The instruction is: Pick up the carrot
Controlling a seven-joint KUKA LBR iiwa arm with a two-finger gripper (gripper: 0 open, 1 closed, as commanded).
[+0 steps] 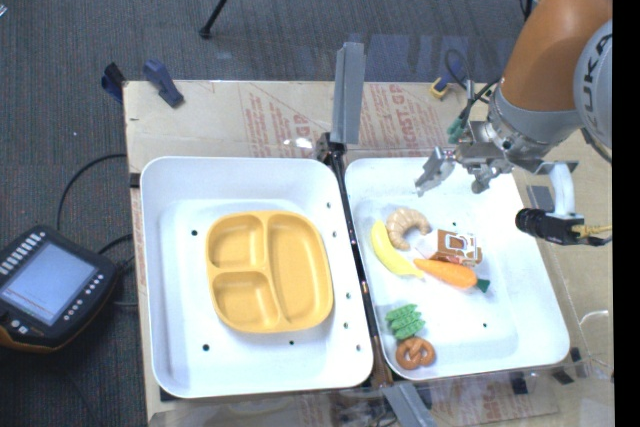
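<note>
The orange carrot (449,273) with a green stub lies in the right bin (520,335), near its middle, slanting down to the right. It touches a small brown and white box (457,246) above it and the tip of a yellow banana (391,253) on its left. My gripper (457,171) hovers over the bin's far part, well above and behind the carrot. Its two fingers stand apart with nothing between them.
A croissant (407,225) lies beside the banana. A green vegetable piece (404,320) and a pretzel (415,352) sit at the bin's near side. The left bin (170,205) holds a yellow divided plate (322,265). A grey post (348,95) stands between the bins at the back.
</note>
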